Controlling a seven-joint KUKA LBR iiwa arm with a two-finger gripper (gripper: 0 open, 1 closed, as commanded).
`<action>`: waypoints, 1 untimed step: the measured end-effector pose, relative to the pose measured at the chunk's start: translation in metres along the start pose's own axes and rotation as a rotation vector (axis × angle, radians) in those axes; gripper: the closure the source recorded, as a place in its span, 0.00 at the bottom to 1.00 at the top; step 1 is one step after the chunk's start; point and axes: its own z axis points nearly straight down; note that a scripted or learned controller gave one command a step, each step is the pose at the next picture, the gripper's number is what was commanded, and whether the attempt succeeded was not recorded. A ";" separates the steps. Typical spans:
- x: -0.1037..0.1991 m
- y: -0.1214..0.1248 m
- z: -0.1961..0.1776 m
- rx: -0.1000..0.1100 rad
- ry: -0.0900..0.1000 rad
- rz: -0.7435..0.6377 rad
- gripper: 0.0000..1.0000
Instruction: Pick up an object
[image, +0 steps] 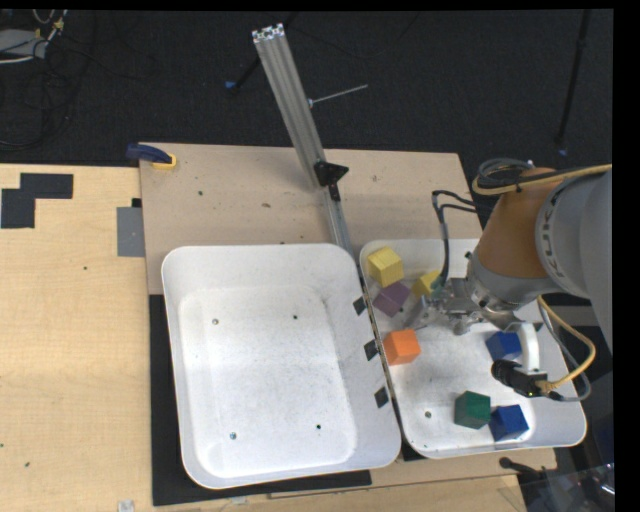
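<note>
End effector (443, 310) sits low in right bin (560, 432), finger state unclear; purple block (392, 298) just left, orange block (402, 346) lower-left.

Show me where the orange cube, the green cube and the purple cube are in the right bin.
orange cube (402, 346): camera view, middle of its top face.
green cube (473, 409): camera view, middle of its top face.
purple cube (391, 298): camera view, middle of its visible top.

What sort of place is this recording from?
Probably a robotics lab: a plywood bench bears two white bins, coloured blocks sit in the right one, and cables run over a dark floor.
</note>
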 end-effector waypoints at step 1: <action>-0.001 0.000 -0.010 0.001 0.001 0.007 1.00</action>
